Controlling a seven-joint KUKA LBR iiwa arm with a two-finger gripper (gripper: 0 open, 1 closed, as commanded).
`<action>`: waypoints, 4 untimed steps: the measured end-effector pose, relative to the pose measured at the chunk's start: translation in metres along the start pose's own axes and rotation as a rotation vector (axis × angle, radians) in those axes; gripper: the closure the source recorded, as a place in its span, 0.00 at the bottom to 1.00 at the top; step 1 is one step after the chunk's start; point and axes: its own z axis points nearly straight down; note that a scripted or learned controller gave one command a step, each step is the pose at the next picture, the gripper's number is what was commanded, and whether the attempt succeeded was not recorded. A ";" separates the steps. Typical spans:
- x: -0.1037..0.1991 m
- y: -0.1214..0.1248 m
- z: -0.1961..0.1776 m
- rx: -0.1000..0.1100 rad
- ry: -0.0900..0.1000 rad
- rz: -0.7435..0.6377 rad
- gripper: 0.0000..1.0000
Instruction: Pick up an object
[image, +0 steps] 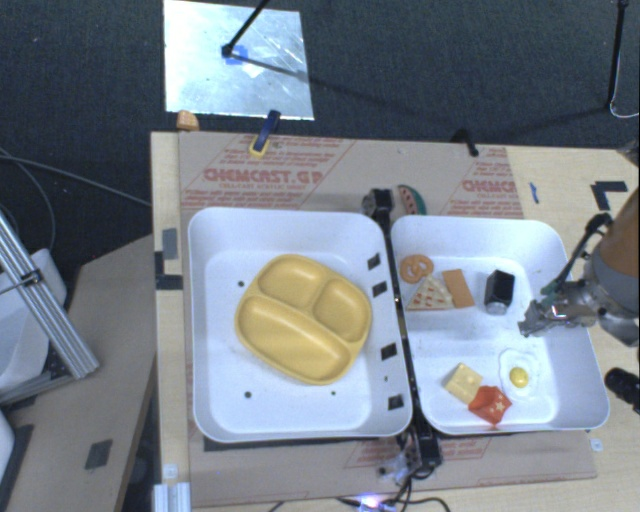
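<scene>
**Nothing lifted yet: gripper low over the right bin**

The left bin (215, 300) holds one thing, a yellow tray (303, 317) with three wells, lying near its middle and tipped a little clockwise.

In the right bin (575, 400) the small items are all resting on the floor. At about 10 o'clock from its centre sits a pretzel (416, 267); just below it, touching or nearly so, a wedge (431, 295), and beside that an orange-brown bar (458, 288). Toward 12 o'clock stands a black block (499, 289). At 6 o'clock lies a cheese cube (462, 382) with a red piece (489, 404) against its 4 o'clock side. A fried egg (518, 374) lies toward 5 o'clock.

The gripper (537, 318) reaches in from 3 o'clock, its tip between the black block and the egg, just beside both. Its fingers appear to sit close together with nothing visible between them, though the detail is too fine to say how wide they stand.

Judging by this, the pick is still to do: no item is off the floor. The block and the egg look the nearest candidates; closing on one and lifting remain.
</scene>
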 end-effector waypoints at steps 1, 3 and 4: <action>0.072 -0.010 -0.009 0.007 0.006 0.001 1.00; 0.203 -0.009 -0.030 0.010 0.006 -0.001 1.00; 0.204 -0.006 -0.127 -0.002 0.004 0.005 1.00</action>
